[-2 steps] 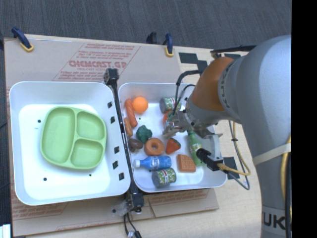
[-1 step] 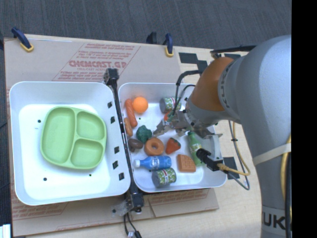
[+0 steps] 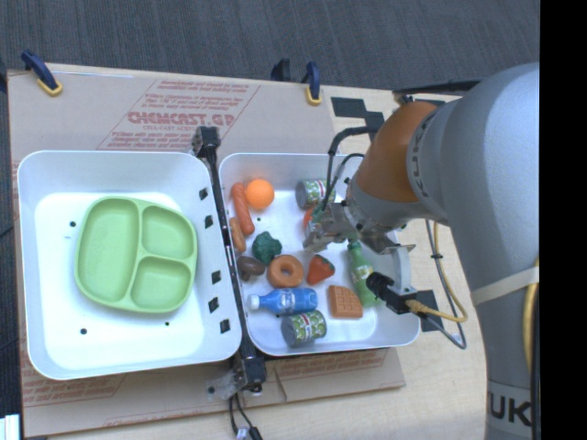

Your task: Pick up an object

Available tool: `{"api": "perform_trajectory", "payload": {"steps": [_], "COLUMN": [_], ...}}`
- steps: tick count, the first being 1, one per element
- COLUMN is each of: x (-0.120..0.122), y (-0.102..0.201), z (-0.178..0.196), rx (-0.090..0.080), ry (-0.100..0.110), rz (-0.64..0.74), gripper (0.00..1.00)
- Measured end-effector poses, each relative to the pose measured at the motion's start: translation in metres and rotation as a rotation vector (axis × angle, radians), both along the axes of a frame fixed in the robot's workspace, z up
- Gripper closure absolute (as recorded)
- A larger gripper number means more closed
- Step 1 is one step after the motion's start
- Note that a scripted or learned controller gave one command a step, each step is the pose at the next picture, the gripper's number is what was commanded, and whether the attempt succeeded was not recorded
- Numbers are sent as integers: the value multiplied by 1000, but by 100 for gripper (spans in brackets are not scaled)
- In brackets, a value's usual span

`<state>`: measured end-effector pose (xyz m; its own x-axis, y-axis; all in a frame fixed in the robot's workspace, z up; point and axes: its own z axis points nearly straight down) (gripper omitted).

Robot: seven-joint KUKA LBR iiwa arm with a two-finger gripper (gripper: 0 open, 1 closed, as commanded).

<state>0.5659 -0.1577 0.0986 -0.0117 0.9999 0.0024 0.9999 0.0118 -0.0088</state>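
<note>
The right bin (image 3: 396, 330) holds many small items: an orange ball (image 3: 260, 193), a carrot (image 3: 241, 206), a tin can (image 3: 311, 192), a dark green broccoli piece (image 3: 267, 246), a donut (image 3: 287, 270), a red wedge (image 3: 320, 269), a green bottle (image 3: 359, 271), a waffle square (image 3: 344, 302), a clear bottle with a blue cap (image 3: 284, 301) and a second can (image 3: 304, 326). My gripper (image 3: 319, 236) is low in the middle of this bin, just above the red wedge and right of the broccoli. The wrist hides its tips.
The left bin (image 3: 37, 337) carries a light green divided plate (image 3: 138, 255). A black divider with clips (image 3: 220, 246) runs between the bins. The grey arm with its orange band (image 3: 399, 154) covers the right bin's far right side. A cable (image 3: 440, 314) trails near the front right corner.
</note>
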Motion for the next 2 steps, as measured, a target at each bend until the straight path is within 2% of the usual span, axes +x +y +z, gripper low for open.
{"api": "perform_trajectory", "payload": {"steps": [1,2], "x": [0,0], "y": [0,1], "z": [0,8], "rx": [0,1], "ry": [0,3], "rz": [0,4], "gripper": [0,100]}}
